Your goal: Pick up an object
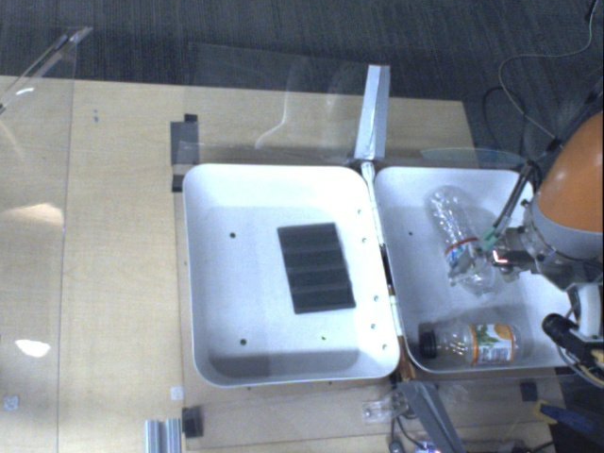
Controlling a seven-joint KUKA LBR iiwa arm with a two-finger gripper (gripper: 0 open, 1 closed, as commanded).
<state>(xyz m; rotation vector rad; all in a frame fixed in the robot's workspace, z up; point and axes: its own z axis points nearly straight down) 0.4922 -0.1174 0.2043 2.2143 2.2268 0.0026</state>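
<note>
A crumpled clear plastic bottle (458,234) lies tilted in the right bin (411,215), its lower end with a red ring under the arm's tip. A second bottle (472,343), with an orange and green label and a black cap, lies on its side along that bin's near wall. In the left bin (217,253) a flat black ridged block (316,267) rests near the middle. My gripper (497,253) hangs low over the clear bottle's lower end, reaching in from the right beneath the orange band (576,192).
A metal post (373,111) stands upright behind the seam between the two bins. Cables (547,74) run across the dark floor at the back right. The wooden bench (94,253) stretches to the left of the bins.
</note>
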